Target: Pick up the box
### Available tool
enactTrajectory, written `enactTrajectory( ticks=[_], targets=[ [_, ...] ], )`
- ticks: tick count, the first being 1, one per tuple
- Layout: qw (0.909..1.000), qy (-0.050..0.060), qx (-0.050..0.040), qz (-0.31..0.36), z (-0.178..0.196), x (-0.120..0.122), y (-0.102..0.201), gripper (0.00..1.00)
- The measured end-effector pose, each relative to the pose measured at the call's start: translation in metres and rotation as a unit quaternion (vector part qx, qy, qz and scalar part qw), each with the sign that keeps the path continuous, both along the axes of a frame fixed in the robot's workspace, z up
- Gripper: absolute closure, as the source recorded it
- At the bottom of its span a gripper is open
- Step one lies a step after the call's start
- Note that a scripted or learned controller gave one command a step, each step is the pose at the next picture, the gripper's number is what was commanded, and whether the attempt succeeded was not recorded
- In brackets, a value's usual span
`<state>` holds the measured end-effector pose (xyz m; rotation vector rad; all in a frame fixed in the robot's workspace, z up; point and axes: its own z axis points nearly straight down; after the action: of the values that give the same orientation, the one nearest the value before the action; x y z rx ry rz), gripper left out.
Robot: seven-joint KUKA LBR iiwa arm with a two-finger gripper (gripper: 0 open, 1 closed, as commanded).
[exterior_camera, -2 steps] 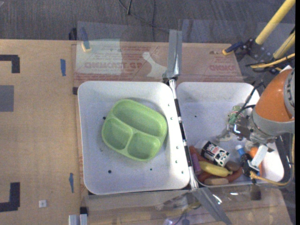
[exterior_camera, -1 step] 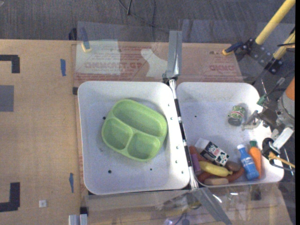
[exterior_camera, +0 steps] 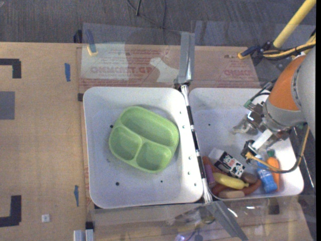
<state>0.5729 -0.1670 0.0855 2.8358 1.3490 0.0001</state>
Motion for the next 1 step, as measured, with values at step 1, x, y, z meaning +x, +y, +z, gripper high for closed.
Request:
enactTrajectory(
  ticks=[1],
  targets=[
    [0.9868,0.001,0.0005,-0.162,0.13,-0.0159,-0.0374,0.0]
  ],
)
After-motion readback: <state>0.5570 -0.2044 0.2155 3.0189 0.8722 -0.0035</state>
